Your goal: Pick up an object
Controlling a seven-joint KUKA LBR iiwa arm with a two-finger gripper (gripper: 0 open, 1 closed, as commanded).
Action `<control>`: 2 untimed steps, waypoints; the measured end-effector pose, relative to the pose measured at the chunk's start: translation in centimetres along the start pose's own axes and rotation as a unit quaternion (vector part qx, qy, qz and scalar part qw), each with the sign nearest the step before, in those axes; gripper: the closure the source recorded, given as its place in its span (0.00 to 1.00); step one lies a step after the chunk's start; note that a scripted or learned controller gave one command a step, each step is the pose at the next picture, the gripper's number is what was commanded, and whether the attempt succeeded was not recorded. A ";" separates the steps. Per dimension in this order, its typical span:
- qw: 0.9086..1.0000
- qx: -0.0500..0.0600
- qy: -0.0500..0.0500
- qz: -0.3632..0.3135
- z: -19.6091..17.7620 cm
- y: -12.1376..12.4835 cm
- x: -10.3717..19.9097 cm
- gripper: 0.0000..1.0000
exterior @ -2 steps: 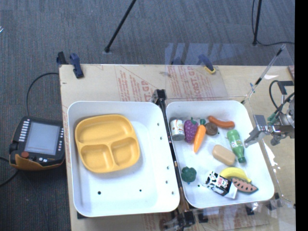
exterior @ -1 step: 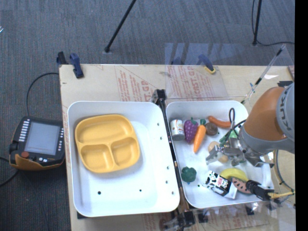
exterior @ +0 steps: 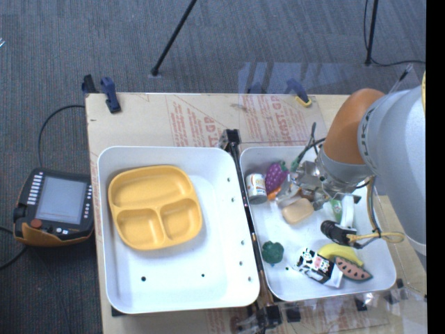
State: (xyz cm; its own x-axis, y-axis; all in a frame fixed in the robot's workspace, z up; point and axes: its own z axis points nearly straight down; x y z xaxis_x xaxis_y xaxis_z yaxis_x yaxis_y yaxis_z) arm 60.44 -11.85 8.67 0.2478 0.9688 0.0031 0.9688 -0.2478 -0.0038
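The claw, its state impossible to tell, hangs over the right bin beside the tan block, on a cardboard-topped surface with red print, dark carpet around.

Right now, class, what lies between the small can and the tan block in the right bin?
In the camera view, a bunch of purple grapes lies between the can and the tan block, close beside the can.

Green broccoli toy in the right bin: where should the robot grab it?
Probably straight from above, closing across the rounded head of the broccoli toy. It sits apart from the other toys, near the left wall of the right bin, so finger room is likeliest along that wall.
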 end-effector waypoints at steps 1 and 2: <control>0.999 -0.002 -0.008 0.049 -0.1 -1.1 2.9 0.00; 0.993 0.003 -0.001 0.122 0.1 -2.6 2.5 0.00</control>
State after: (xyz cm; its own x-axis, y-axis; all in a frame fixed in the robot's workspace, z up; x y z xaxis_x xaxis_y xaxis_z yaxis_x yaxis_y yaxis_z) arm 58.54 -8.74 8.58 0.4745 0.8803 0.0000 0.8802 -0.4745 -0.0109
